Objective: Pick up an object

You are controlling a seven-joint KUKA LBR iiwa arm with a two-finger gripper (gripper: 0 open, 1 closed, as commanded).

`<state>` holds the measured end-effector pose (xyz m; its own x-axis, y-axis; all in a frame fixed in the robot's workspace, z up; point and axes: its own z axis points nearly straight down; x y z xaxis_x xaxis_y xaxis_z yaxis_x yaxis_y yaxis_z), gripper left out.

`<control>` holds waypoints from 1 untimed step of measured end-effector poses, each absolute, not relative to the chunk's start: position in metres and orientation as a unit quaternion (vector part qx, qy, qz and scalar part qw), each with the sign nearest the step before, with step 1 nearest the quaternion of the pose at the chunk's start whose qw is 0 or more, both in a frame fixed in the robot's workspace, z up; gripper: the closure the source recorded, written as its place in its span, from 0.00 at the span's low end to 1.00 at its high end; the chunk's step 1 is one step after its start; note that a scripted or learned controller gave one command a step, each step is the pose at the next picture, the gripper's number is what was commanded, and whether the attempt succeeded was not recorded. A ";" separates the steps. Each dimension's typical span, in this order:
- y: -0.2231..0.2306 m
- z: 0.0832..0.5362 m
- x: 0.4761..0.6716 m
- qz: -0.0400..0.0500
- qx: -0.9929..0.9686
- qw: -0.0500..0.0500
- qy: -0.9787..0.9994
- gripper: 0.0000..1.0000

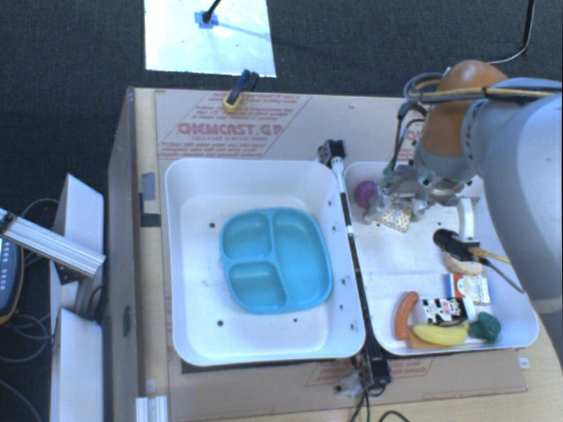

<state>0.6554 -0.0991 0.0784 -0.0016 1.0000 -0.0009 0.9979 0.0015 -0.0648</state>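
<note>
The pincer (pixel 393 207), whose grip I cannot tell, sits beside the purple ball (pixel 366 193), on a small, light, spotted block (pixel 398 220).

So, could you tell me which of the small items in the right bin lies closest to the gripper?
The patterned packet, directly beneath the gripper. The purple ball sits just left; the banana lies far off.

A robotics lab: 2 white bins (pixel 189 262) on a cardboard-topped bench (pixel 264 121), cables (pixel 22 323), dark carpet.

"CHEMCAST GP" in red print on the brown board (pixel 230 121) under the bins.
</note>
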 end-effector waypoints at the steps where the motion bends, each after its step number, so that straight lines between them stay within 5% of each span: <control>1: -0.100 0.088 0.655 0.025 -0.705 0.024 -0.708 1.00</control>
